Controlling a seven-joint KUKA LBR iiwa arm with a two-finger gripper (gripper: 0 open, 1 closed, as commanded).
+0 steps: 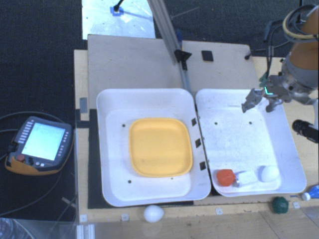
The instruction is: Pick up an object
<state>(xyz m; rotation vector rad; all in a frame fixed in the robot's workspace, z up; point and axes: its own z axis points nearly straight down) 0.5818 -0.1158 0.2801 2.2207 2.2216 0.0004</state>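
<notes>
Near rim, outside the bins: a white egg-shaped object (153, 213) lies on the bench just below the left bin (107, 133); a dark green ball (280, 204) sits past the right bin's (234, 138) lower corner
Your candidates: along the right bin's near wall you see an orange-red lump (225, 178), a small white piece (245, 178) touching it, and a white rounded object (269, 173) just beside that
Handling, as a judgement: all three look small and light; the rounded white one may roll or slip from the fingers, so take it across its widest part; the orange-red lump looks the easiest, gripped at its middle, clear of the wall
Left bin: a yellow square plate (161, 147) lies flat at its centre, too broad and shallow to pinch except at a rim
Far side, the arm: your gripper (261, 101) hangs over the right bin's upper right corner, well apart from the three objects, fingers parted and nothing between them, wrist tilted in from the right
</notes>
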